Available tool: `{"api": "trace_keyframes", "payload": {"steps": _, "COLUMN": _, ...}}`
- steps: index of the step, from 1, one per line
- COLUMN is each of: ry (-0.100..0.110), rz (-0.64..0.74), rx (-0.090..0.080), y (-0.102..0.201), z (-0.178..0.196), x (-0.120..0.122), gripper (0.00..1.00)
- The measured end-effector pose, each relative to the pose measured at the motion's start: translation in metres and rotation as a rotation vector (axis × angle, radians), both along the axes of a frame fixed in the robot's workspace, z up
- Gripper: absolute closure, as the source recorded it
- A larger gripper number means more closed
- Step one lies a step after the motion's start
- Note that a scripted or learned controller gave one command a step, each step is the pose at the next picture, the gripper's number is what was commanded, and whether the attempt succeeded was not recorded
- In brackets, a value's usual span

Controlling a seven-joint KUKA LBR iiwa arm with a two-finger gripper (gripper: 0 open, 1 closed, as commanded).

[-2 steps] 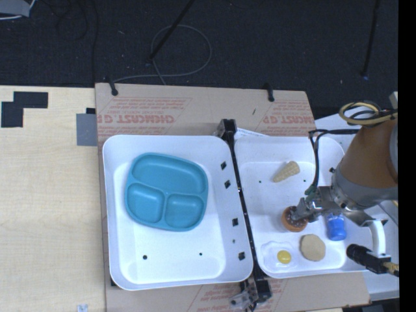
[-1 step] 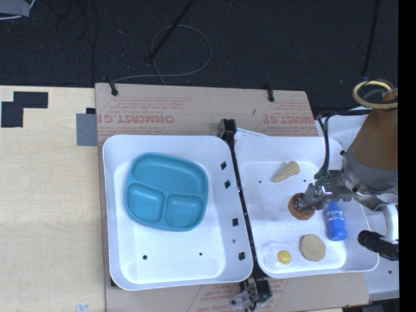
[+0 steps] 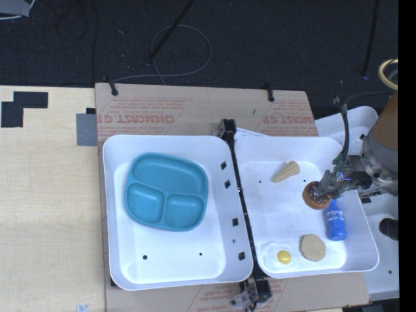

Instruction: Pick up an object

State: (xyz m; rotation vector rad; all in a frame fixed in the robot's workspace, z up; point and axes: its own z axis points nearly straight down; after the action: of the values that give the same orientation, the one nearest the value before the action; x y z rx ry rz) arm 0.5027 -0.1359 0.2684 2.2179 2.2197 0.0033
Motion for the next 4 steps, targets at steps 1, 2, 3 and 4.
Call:
{"api": "trace_keyframes", "payload": {"steps": 1, "ry": 0.004, "rz": 0.000, "rx": 0.001, "y": -0.001, "z": 0.028, "x": 0.000, "gripper": 1.00}}
{"api": "trace_keyframes", "payload": {"steps": 2, "ry": 0.009, "rz": 0.004, "rx": 0.004, "y": 0.056, "z": 0.009, "x": 0.002, "gripper": 1.00}}
{"api": "trace_keyframes", "payload": {"steps": 3, "ry": 0.008, "rz": 0.004, "rx": 0.003, "y": 0.105, "z": 0.009, "x": 0.004, "gripper": 1.00}}
{"api": "trace_keyframes", "payload": {"steps": 4, "ry": 0.011, "rz": 0.002, "rx": 0.002, "y": 0.152, "z": -0.011, "x": 0.010, "gripper": 1.00}}
